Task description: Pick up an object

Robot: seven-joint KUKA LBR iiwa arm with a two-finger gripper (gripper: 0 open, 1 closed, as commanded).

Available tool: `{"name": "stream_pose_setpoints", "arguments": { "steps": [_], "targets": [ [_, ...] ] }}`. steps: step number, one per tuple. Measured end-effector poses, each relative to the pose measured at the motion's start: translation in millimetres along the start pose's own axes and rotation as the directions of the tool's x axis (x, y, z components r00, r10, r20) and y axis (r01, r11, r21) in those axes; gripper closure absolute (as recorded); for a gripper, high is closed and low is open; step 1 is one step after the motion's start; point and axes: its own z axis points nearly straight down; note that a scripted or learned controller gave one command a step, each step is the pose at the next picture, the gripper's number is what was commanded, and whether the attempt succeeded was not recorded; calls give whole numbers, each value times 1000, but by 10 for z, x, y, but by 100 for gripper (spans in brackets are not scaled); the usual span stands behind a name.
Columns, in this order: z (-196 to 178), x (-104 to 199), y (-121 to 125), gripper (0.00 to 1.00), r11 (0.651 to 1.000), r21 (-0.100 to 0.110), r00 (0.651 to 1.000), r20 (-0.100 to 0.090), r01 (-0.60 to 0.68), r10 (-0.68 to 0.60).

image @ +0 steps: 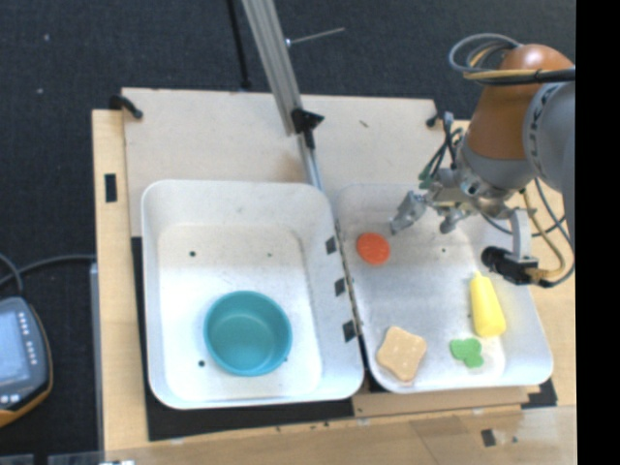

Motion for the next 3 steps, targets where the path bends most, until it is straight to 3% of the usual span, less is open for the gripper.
{"name": "stream_pose_setpoints", "arguments": {
  "steps": [2, 3],
  "targets": [
    [826, -94, 18, 0, 1000, -4, 1000, 2, -3, 3],
    [697, -98, 28, 100, 1000, -8, 1000, 1, -5, 5]
  ]
}}
